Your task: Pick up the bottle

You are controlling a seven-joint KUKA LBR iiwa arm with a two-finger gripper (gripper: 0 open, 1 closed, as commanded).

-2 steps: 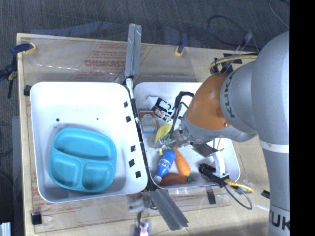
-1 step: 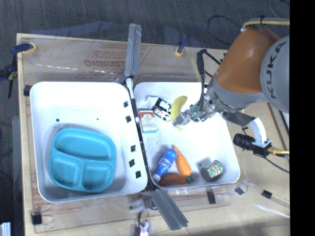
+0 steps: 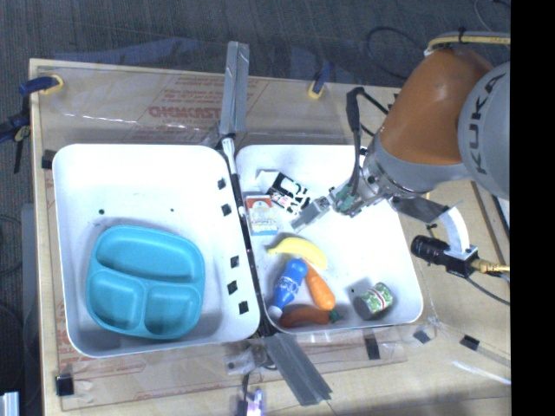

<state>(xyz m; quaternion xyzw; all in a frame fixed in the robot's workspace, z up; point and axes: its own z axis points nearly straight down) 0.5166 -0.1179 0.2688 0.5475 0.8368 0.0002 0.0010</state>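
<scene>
I see the bottle [image 3: 289, 286] lying on its side in the right bin [image 3: 395, 232], toward the near edge. It is blue with a white cap, and its long axis runs nearly front to back with a slight tilt: the cap end points toward the near-left corner, the base toward the banana [image 3: 299, 250] that rests just above it. A carrot [image 3: 319, 291] lies alongside the bottle's right flank, touching it, and a brown sausage-shaped piece [image 3: 303, 315] sits across the bin's near wall just by the cap. A small green can [image 3: 375, 299] lies apart to the right.

My tool [image 3: 314, 210] hangs over the upper middle of the same bin, well apart from the bottle; I cannot tell how it stands. A small carton [image 3: 262, 215] lies left of it. The left bin [image 3: 78, 180] holds a blue divided tray [image 3: 146, 280].
</scene>
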